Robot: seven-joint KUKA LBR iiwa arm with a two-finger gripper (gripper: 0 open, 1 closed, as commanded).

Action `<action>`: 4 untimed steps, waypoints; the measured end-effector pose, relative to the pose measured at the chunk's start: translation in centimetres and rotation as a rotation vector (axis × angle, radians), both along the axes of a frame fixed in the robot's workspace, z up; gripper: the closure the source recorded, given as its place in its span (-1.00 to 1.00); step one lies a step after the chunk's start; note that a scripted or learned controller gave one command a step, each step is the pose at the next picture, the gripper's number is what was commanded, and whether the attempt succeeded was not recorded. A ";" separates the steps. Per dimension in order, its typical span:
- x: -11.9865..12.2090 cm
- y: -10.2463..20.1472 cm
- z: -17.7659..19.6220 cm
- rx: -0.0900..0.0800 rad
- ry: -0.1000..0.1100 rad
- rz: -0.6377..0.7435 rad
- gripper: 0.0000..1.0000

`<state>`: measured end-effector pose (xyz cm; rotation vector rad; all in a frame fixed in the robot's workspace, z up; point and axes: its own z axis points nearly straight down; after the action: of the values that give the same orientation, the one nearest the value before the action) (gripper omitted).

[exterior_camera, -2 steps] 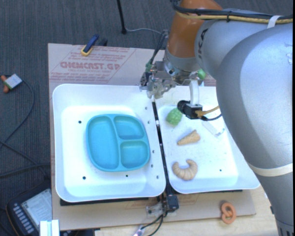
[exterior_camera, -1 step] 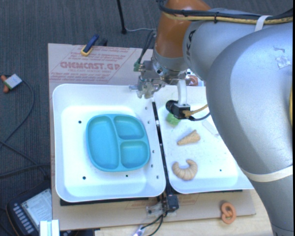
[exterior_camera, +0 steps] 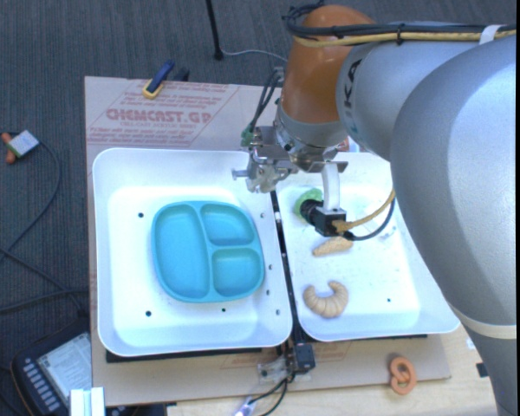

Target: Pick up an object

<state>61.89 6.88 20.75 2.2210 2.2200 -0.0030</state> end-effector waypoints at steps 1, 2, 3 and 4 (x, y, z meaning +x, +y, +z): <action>0.0 0.0 0.0 0.000 0.000 0.000 -1.00; 0.0 0.0 0.0 0.000 0.000 0.000 -1.00; -0.2 3.9 -8.1 0.002 0.003 0.001 -1.00; -0.1 9.8 -9.5 0.002 0.002 0.002 -1.00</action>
<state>61.77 16.67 11.30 2.2204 2.2243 -0.0027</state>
